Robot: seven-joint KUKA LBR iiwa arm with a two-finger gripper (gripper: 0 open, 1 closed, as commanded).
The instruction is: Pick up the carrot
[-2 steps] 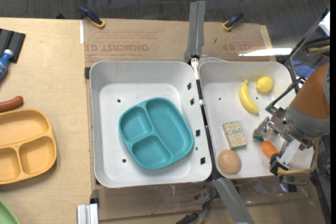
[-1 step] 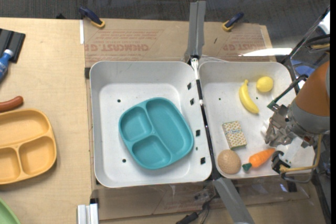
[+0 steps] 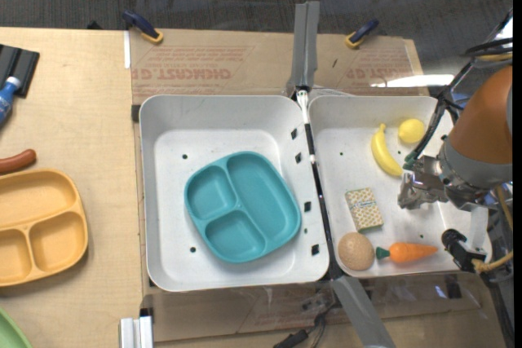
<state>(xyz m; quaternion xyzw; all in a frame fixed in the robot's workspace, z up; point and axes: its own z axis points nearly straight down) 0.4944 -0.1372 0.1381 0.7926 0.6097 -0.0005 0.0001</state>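
The carrot (image 3: 411,252) lies flat on the floor of the right bin (image 3: 338,126), near its front edge, with the orange tip pointing to the right and the green end to the left. Just beside the green end, to the left, there is a beige egg (image 3: 356,251), very close to the carrot or touching it; I cannot tell which. Behind the egg lies a small box (image 3: 364,209) with a dotted pattern. Further back in the same bin there is a banana (image 3: 385,151), and a lemon (image 3: 411,129) is just beside its upper end. The arm (image 3: 488,126) comes in from the right over the right bin. The gripper (image 3: 413,193) is above the bin floor, to the right of the box and behind the carrot, and apart from the carrot. Nothing is seen between its fingers, but I cannot tell if they are apart or together, because they are small and dark here. The left bin (image 3: 159,126) holds a teal plate (image 3: 241,206) with three compartments, which lies a little turned. On the table (image 3: 73,94) to the left of the bins there is a yellow tray (image 3: 37,228), and behind it a sausage (image 3: 16,160).
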